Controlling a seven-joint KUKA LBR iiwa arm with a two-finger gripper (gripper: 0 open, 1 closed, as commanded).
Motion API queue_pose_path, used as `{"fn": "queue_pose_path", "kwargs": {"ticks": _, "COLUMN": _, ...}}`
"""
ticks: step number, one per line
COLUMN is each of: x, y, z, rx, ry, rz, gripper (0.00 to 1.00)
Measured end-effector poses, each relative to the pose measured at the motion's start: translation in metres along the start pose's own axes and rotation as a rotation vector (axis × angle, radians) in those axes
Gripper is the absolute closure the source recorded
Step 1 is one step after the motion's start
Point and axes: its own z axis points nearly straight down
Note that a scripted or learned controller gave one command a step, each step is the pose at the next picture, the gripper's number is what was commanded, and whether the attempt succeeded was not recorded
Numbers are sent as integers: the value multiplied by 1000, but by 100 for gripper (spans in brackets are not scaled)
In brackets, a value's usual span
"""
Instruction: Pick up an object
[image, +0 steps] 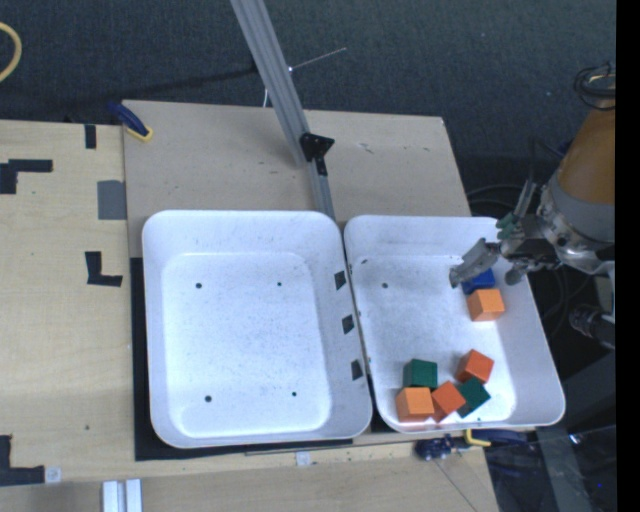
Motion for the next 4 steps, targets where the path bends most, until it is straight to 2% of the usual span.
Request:
{"fn": "queue_pose_path", "kwargs": {"ticks": 1, "x": 0, "y": 0, "z": 0, "rx": 0, "ry": 0, "rz": 0, "gripper": 0}}
{"fn": "queue_pose_path", "kwargs": {"ticks": 3, "x": 5, "y": -8, "z": 116, "rx": 6, "ry": 1, "rz": 2, "gripper": 0}}
{"fn": "queue_pose_path", "kwargs": {"ticks": 4, "x": 0, "y": -2, "z": 165, "rx": 6, "ry": 0, "rz": 2, "gripper": 0}}
